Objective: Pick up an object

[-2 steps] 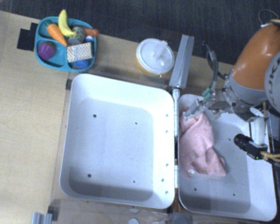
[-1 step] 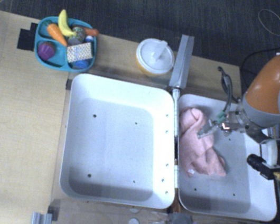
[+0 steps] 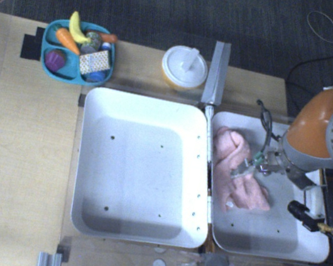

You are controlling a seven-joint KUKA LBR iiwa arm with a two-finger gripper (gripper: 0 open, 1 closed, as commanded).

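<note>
A crumpled pink cloth (image 3: 231,148) lies in the right bin (image 3: 262,238), along its left side. It stretches from the bin's far left part down towards the middle. My gripper (image 3: 247,167) reaches in from the right and sits low over the middle of the cloth, touching it or just above it. The grey arm with its orange band (image 3: 313,126) hangs over the bin's right half and hides part of the floor there.
The left bin (image 3: 141,169) lies beside the right one. Behind the bins stand a blue tray (image 3: 77,51) of toy food and a white lidded cup (image 3: 184,67). A metal bar (image 3: 216,74) rises between the bins at the back.
</note>
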